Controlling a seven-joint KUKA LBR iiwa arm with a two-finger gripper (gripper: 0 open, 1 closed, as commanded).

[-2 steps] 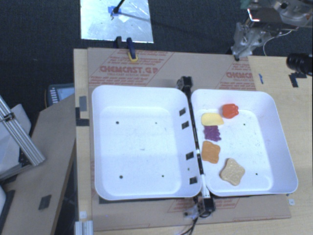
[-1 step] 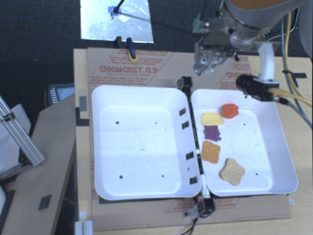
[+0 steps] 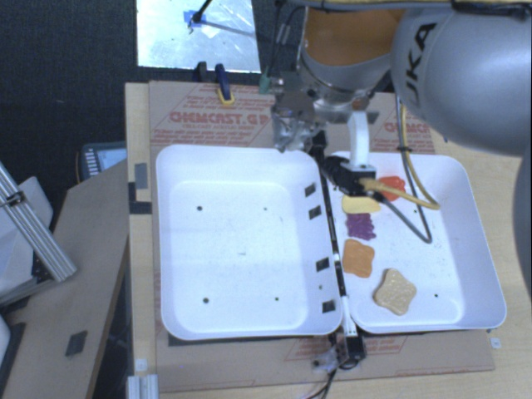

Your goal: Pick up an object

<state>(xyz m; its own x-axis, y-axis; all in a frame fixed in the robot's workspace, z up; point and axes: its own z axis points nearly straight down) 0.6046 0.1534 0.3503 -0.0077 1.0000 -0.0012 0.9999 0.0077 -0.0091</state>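
Note:
The right white bin [image 3: 474,248] holds several small items along its left side: a red piece [image 3: 392,184], a yellow piece [image 3: 362,204], a purple piece [image 3: 360,225], an orange piece [image 3: 359,258] and a tan bread-shaped piece [image 3: 394,292]. My gripper [image 3: 297,133] hangs under the orange-banded wrist above the back edge of the bins, near the divider between them. It is well behind the items and I see nothing in it.
The left white bin [image 3: 179,223] lies beside the right one. A yellow cable [image 3: 413,199] loops over the right bin's back. A blue and yellow clamp [image 3: 223,86] sits at the board's back edge, and an aluminium rail [image 3: 33,231] stands far left.

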